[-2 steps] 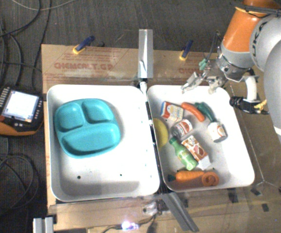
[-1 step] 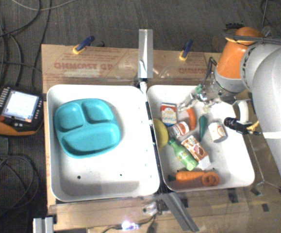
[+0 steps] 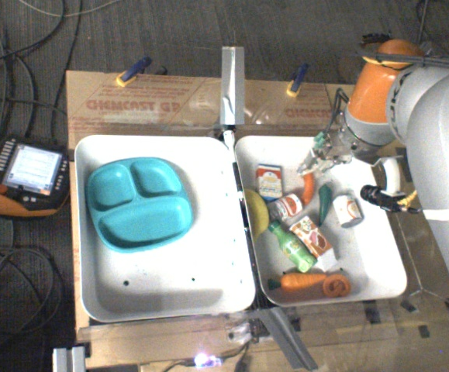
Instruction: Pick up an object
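Reaching in from the right, the grey arm [image 3: 430, 122] with its orange band hangs its pincer [image 3: 322, 155] over the far part of the right bin [image 3: 395, 281]. Whether it is released or clenched cannot be told from this slanted view; nothing can be made out in its grip, though the tips look to sit just above the far end of a small carrot [image 3: 308, 187].

That right bin holds the clutter. A small red-and-white box [image 3: 269, 182] lies toward the far left, with a yellow banana-like piece [image 3: 256, 211] against the left wall. Beside it sits a red-and-white can [image 3: 288, 207] on its side, and a dark green pepper-like piece [image 3: 325, 201] lies just right of the small carrot. A white cup-like object [image 3: 348, 211] rests further right. Toward the near side lie a green bottle [image 3: 291, 246], a red packet [image 3: 312, 236] touching it, a larger carrot [image 3: 303, 283] and an orange ring-shaped slice [image 3: 336, 287] at its right end.

The left bin [image 3: 100, 293] carries a teal divided tray [image 3: 139, 203], lying flat toward the far left.

Both bins rest on a surface covered with brown board [image 3: 154, 107], held by two blue-and-yellow clamps [image 3: 133, 70] at the far edge. A handheld control pendant [image 3: 24, 177] with a lit screen lies well left of the bins, among black cables [image 3: 15, 60].
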`<action>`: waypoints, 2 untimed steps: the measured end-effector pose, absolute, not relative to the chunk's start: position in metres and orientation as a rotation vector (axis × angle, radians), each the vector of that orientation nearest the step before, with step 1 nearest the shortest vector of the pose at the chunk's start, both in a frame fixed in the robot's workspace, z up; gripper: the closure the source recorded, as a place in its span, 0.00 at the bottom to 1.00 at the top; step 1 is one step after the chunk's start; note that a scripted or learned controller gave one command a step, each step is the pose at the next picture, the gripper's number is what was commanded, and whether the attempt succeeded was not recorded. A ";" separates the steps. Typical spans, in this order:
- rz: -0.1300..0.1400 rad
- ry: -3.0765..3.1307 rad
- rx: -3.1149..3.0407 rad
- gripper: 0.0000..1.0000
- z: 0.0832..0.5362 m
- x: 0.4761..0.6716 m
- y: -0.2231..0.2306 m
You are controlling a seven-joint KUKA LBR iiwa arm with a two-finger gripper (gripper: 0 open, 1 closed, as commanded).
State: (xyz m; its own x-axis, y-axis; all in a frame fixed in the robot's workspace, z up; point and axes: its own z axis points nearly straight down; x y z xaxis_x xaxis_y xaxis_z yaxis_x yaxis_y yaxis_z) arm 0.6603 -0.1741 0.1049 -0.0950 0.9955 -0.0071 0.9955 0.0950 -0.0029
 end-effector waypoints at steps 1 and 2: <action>-0.005 2.020 2.405 1.00 0.220 0.668 -0.136; -0.009 2.066 2.366 1.00 0.163 0.668 -0.152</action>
